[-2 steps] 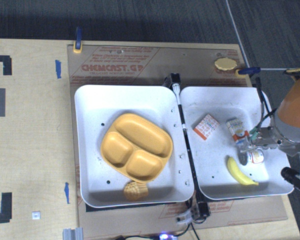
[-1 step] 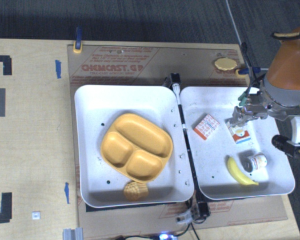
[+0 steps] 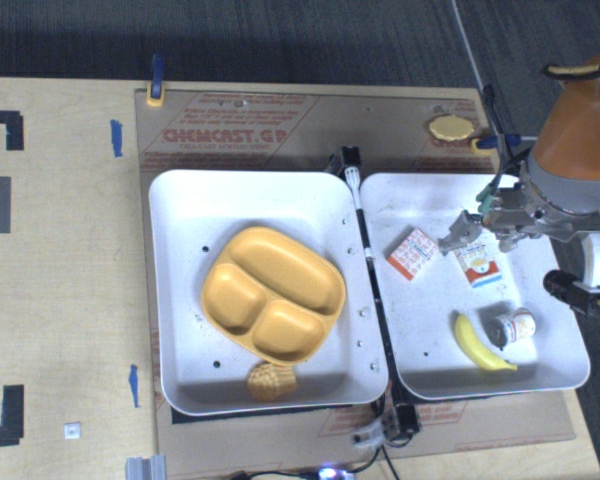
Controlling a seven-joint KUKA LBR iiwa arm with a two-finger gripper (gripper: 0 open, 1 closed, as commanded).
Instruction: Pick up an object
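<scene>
A yellow three-compartment plastic tray (image 3: 271,293) is lying in the left white bin (image 3: 175,208), a tan round object (image 3: 271,379) touching its near edge. Right of the tray, the gripper (image 3: 477,225) is hanging over a red-and-white card (image 3: 478,265), beside a red patterned box (image 3: 412,253), a yellow banana (image 3: 479,344) and a small white jar (image 3: 514,327).

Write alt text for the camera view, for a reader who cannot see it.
The gripper hangs over the right bin, near a small red-and-white box and a white card; a banana and a small jar lie nearer the front. The left bin holds a yellow divided tray and a tan ball.
</scene>
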